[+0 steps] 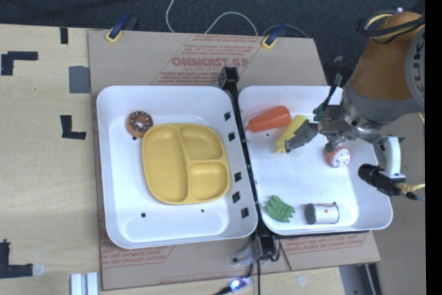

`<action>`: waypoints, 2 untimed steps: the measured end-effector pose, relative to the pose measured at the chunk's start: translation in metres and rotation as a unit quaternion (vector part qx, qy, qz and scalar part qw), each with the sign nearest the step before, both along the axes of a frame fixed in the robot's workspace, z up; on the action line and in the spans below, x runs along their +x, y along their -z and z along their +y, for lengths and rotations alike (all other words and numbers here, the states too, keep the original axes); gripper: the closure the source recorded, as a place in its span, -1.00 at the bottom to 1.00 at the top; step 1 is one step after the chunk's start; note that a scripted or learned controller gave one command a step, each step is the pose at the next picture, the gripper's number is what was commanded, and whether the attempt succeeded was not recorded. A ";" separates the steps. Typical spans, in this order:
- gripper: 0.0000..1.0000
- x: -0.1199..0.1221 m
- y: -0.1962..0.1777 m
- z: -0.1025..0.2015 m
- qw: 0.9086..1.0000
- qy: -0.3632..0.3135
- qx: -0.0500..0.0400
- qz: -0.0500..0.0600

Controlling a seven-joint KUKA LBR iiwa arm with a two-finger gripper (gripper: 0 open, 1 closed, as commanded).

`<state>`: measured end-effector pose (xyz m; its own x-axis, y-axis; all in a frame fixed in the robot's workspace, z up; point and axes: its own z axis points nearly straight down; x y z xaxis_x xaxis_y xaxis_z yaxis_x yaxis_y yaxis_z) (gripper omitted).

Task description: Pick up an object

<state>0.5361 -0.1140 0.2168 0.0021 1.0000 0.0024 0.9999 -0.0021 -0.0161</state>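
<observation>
The gripper [298, 140] sits low over the right bin [304, 211], at the frame's center right, its dark fingers pointing left against a yellow banana-like piece [293, 129]; whether they are parted or closed on it cannot be told from this slanted view. An orange carrot [269, 118] lies just beside the yellow piece to the upper left, and a small red-and-white ball [338, 157] rests near the wrist. The likely trouble: the fingers could nudge the yellow piece into the carrot, or catch both, since the two nearly touch. The bin divider [238, 141] runs close on the left, leaving little room to slide that way. Open floor lies toward the bin's lower middle, between a green leafy toy [280, 208] and a small cylinder [322, 213]. The left bin [117, 204] carries a yellow divided plate [185, 162] and a doughnut [139, 123], well apart from the action.
</observation>
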 end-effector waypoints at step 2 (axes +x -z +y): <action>-1.00 0.008 0.048 -0.007 1.000 -0.001 -0.001 -0.006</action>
<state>0.5438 -0.1214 0.1693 -0.0004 1.0000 -0.0002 1.0000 0.0004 -0.0033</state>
